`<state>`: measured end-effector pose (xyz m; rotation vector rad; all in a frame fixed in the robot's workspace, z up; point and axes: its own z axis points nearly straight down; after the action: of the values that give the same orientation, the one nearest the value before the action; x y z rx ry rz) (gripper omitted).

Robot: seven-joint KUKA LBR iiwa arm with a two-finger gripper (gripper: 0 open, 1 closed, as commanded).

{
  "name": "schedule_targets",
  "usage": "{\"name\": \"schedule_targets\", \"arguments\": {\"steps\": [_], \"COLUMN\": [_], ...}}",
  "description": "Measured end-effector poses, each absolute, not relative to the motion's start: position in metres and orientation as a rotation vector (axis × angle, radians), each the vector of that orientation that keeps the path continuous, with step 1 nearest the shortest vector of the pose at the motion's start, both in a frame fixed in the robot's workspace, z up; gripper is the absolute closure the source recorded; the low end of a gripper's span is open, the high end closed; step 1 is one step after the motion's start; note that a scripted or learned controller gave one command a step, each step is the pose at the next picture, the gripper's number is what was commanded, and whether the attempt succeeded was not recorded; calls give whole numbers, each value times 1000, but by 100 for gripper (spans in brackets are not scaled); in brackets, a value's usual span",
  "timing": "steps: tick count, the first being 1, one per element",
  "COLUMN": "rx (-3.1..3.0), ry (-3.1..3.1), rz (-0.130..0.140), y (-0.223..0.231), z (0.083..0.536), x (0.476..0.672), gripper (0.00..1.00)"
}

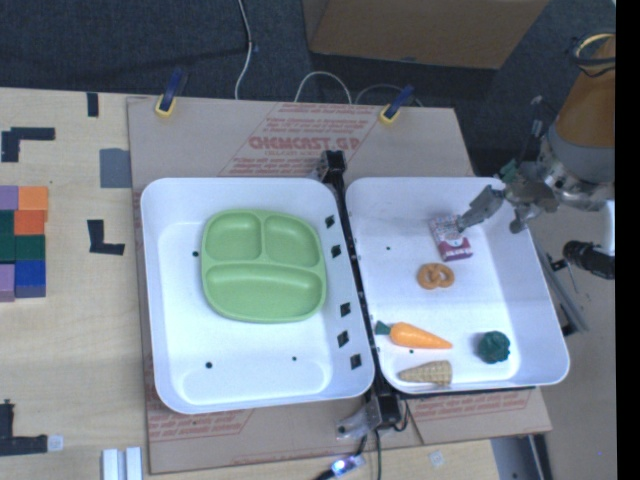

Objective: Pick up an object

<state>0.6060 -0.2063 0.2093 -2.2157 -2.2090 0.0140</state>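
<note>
In the right bin [520,268] lie a small pink and white packet [451,239], a brown pretzel-like ring [435,276], an orange carrot [418,337], a tan cone [427,372] and a dark green lump [493,346]. My gripper [492,222] hangs over the bin's upper right part, open. Its left finger [476,211] slants down toward the packet and its tip is at the packet's top edge. Nothing sits between the fingers.
The left bin [165,298] holds a green divided plate [264,266]. A black divider with clips [345,268] runs between the bins. Coloured blocks [22,243] sit at the bench's far left. A cardboard box [440,13] stands behind.
</note>
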Motion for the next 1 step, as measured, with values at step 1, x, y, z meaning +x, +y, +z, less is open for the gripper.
{"name": "schedule_targets", "arguments": {"steps": [1], "rx": [-2219], "ry": [-2222], "rz": [2], "y": [-205], "z": [218], "x": [609], "gripper": [0]}}
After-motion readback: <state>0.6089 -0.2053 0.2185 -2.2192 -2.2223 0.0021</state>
